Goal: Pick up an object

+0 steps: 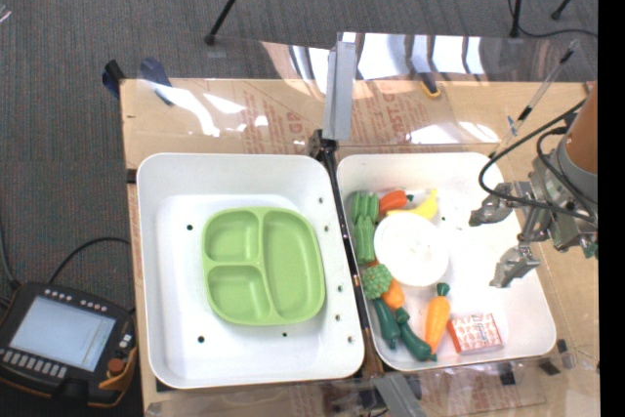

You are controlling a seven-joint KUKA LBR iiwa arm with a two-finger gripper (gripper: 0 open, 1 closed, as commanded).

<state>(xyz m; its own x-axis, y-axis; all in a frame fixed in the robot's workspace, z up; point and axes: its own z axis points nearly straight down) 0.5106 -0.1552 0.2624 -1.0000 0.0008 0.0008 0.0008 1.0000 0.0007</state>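
The right bin [508,327] holds toy food. A white round plate [412,249] lies in its middle. Beside it are green beans [364,225], a red-orange pepper [394,201] and a yellow banana [427,205]. Nearer the front lie an orange carrot [437,317], dark green vegetables [395,322] and a red and white box [476,332]. My gripper [490,249] hangs over the right side of this bin, just right of the white plate. It is open, with nothing between its fingers.
The left bin [166,210] carries a light green divided plate [264,266]. A metal post [339,93] stands behind the gap between the bins. Cables [508,151] loop off the wrist above the right bin. A teach pendant [63,337] lies on the floor at lower left.
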